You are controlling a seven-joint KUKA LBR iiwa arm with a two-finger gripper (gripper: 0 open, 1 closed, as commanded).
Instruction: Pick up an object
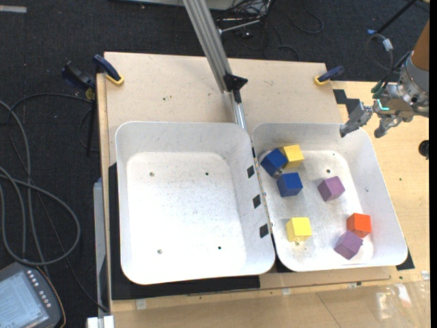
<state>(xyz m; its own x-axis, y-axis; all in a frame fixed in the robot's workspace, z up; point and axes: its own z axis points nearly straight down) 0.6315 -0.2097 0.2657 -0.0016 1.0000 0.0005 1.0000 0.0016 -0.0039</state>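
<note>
The right bin (379,183) holds several small cubes. Two blue cubes (274,161) (290,184) and a yellow cube (293,155) cluster near its upper left. A purple cube (331,188) sits mid-bin, another yellow cube (298,228) lower down. An orange cube (359,223) and a second purple cube (349,244) lie at the lower right. My gripper (367,124) hangs above the bin's upper right corner, well apart from every cube. Its two dark fingers are spread open and hold nothing.
The left bin (136,190) lies beside the right one. A slanted metal pole (208,36) crosses from the top to the bins' junction. Clamps sit at the board's corners (109,70) (328,75). Cables lie on the dark floor at the left.
</note>
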